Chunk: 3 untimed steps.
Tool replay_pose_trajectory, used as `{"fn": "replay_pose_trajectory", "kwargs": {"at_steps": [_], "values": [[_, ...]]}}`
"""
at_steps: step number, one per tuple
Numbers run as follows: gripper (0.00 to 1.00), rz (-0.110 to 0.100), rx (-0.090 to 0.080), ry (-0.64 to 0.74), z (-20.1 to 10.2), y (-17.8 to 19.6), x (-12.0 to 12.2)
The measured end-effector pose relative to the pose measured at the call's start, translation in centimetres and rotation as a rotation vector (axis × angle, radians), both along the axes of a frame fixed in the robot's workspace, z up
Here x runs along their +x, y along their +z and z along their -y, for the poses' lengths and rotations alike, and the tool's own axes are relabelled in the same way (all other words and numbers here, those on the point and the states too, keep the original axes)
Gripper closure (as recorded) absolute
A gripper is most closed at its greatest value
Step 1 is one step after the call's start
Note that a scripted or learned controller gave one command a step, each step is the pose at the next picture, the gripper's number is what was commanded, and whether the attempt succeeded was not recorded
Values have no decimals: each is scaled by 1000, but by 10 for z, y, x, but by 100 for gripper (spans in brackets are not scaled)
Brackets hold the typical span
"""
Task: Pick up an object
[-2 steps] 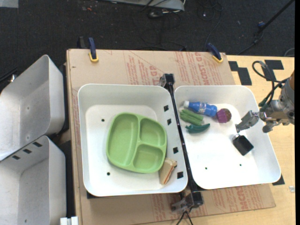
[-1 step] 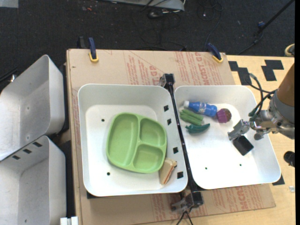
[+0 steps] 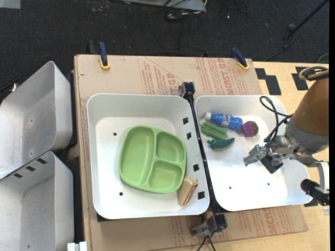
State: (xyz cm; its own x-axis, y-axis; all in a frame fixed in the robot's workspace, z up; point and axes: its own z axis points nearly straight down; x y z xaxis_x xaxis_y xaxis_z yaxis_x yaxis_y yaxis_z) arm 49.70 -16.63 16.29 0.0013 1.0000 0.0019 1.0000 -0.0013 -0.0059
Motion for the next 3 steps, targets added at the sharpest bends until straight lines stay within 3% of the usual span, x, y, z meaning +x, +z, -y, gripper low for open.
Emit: {"fn": "replay_pose_trajectory", "kwargs": {"at_steps": [1, 2, 3], "values": [[0, 0, 0, 0, -6, -63, -1], [100, 5, -2, -2, -6, -49, 0], [100, 9, -3, 3, -8, -3, -7]]}}
